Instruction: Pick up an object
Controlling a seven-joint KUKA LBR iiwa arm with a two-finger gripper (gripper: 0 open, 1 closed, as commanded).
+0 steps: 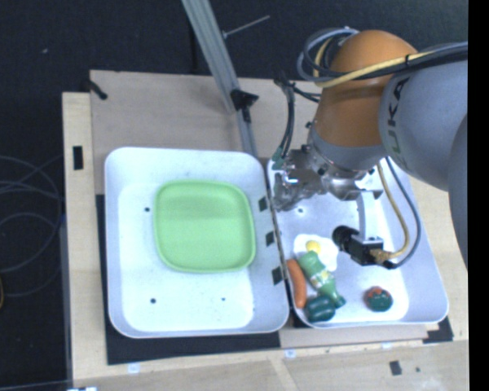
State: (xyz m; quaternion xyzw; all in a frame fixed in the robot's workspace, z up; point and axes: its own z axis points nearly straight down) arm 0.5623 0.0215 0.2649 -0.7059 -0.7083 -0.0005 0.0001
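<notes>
The right bin (420,296) holds a small heap at its near left: an orange carrot (297,281), a green bottle-shaped toy (318,271), a dark green piece (321,307) and a white and yellow egg-like piece (319,247). A small red and green ball (378,298) lies apart near the front right. My gripper (287,182) hangs over the far left part of the right bin, beside the divider, above and behind the heap. Nothing shows between it and the bin floor.
A light green square plate (204,225) lies in the left bin (126,296). A grey pole (213,47) slants in from the top toward the bins' far edge. A black fitting with cables (357,247) hangs over the right bin.
</notes>
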